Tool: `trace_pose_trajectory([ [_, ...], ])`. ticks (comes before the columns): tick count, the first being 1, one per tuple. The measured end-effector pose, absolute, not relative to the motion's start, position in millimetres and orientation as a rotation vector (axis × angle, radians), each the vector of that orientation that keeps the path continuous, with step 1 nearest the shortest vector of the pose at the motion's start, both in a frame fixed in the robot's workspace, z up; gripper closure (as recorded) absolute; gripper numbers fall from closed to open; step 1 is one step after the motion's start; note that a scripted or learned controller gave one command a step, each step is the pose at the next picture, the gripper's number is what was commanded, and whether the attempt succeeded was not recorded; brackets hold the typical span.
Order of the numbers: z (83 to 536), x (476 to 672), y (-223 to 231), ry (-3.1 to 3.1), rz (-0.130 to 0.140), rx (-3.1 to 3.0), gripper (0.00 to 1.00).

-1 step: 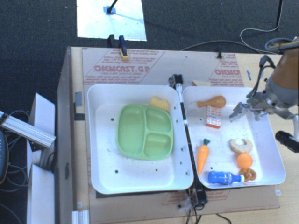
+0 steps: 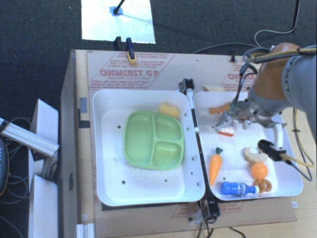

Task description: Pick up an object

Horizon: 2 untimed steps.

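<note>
At the near edge of the right bin [image 2: 293, 180] a blue bottle [image 2: 237, 188] lies on its side, white cap toward the bin's near right corner. Just beside that cap sits a small brown pretzel-like piece [image 2: 264, 185], too small to make out clearly. An orange ball [image 2: 259, 171] rests just beyond it, touching or nearly touching it. A carrot [image 2: 214, 168] lies near the bin's left wall, green top pointing away from the near edge. Beyond the ball is a pale curved piece [image 2: 252, 156], its right end hidden behind part of the robot.

Toward the middle of the bin, nearer the left wall, lies a small red-and-white piece [image 2: 226, 131], blurred, so what it is cannot be told. The gripper [image 2: 227, 120] hangs directly over its far side. Whether it touches the piece, and whether it is released or clenched, cannot be told, since the metal parts blur together there. Nothing is seen grasped. The arm [image 2: 277, 83] covers the bin's far right corner.

Just past the gripper an orange piece [image 2: 218, 110] is partly hidden by it. A pale wedge [image 2: 213, 89] rests at the far edge.

In the left bin [image 2: 106, 182] a green plate [image 2: 152, 140] with 3 compartments lies in the middle. A yellow piece [image 2: 169, 110] sits between the plate and the far right corner, its near side cut off by the plate's rim.
</note>
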<state>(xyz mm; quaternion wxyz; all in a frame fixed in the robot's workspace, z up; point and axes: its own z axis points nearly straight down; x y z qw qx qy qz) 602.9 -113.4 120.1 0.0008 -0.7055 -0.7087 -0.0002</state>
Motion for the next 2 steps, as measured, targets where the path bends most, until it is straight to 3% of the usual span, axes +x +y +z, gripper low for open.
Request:
trace_pose_trajectory([
  [1,84,600.6,-97,-2.227,0.0,-2.216,0.0],
  [2,101,630.9,-114,-2.23,-0.003,-2.218,0.0],
])
